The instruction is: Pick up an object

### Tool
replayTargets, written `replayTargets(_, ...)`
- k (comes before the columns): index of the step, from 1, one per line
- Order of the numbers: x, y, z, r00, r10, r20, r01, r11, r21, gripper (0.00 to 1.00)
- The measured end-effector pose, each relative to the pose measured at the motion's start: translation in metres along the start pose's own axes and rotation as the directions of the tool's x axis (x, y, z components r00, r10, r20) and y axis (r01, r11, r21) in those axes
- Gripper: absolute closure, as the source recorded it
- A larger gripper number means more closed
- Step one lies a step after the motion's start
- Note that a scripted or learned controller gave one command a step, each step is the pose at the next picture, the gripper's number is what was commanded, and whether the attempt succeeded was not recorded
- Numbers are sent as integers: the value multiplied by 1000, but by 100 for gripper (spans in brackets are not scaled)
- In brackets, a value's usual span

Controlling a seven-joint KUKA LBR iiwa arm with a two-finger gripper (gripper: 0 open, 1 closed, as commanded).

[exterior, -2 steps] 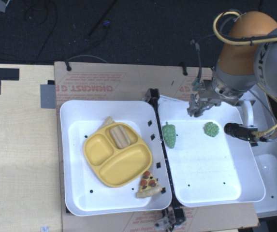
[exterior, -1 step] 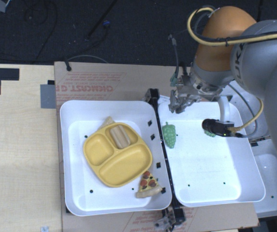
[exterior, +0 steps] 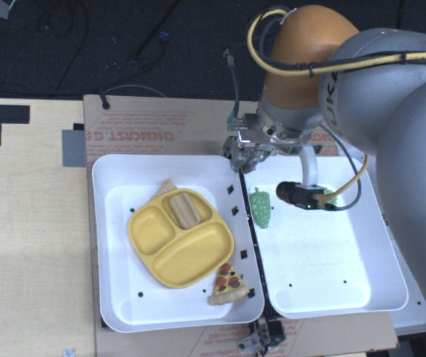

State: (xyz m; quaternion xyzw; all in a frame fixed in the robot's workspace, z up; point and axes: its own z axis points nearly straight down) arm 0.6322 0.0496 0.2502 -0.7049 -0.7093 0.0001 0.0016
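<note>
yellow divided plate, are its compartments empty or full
Mostly empty: the yellow divided plate holds one tan bread-like piece in its upper compartment; the others show bare.

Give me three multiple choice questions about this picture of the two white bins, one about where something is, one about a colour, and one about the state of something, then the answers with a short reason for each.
1. Where does the pizza slice lie?
A. In the left bin, beside the plate's lower right edge
B. In the right bin
C. On the cardboard behind the bins

2. What colour is the divided plate?
A. Red
B. Yellow
C. Blue

3. How does the green toy lie?
A. Lifted clear above the bench
B. Stacked on the plate
C. Resting on the right bin's floor near the divider

Answers:
1. A, the slice sits on the left bin's floor just off the plate's rim.
2. B, the plate is yellow throughout.
3. C, the toy lies flat in the right bin below the gripper, apart from it.
</note>
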Motion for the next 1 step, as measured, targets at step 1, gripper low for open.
replayTargets(1,55,-6,2,1000,0,0,0,1000,1,100)
